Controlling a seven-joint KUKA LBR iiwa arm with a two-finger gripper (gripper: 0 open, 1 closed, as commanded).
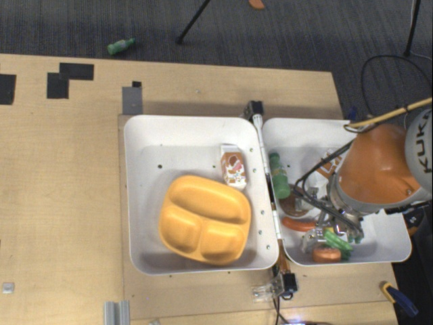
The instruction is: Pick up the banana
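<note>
Perhaps banana, hidden under arm (379,168)

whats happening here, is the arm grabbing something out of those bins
The KUKA arm reaches in from the right and has its hand down in the right bin, among a clutter of small items: a green bottle, something red-orange and a green piece. I can't pick out a banana there, or tell whether anything is gripped. The left bin holds an upturned yellow tray and a small carton.
</note>
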